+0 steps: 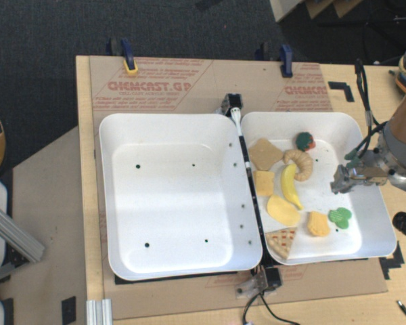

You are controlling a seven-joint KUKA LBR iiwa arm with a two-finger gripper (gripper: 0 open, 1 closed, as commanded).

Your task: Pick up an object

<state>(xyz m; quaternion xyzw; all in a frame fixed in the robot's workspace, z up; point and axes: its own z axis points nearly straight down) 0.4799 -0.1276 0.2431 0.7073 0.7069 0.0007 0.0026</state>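
Note:
The right bin (365, 246) holds several toy foods. There is a tan bread slice (265, 153), a croissant (299, 162), a green and red round piece (304, 141), a yellow square (264, 183) and a banana (291, 187). Nearer the front lie a yellow oval piece (283, 210), an orange chunk (318, 224), a green broccoli (340, 217) and a pizza slice (282, 241). My gripper (341, 181) hangs over the right part of this bin. It is right of the croissant and just behind the broccoli, with nothing visibly held.
The left bin (108, 181) sits beside the right one, its rim touching along the middle. Blue and yellow clamps (128, 58) (285, 59) hold the brown board at the back. Cables (364, 107) run down to the arm at the right edge.

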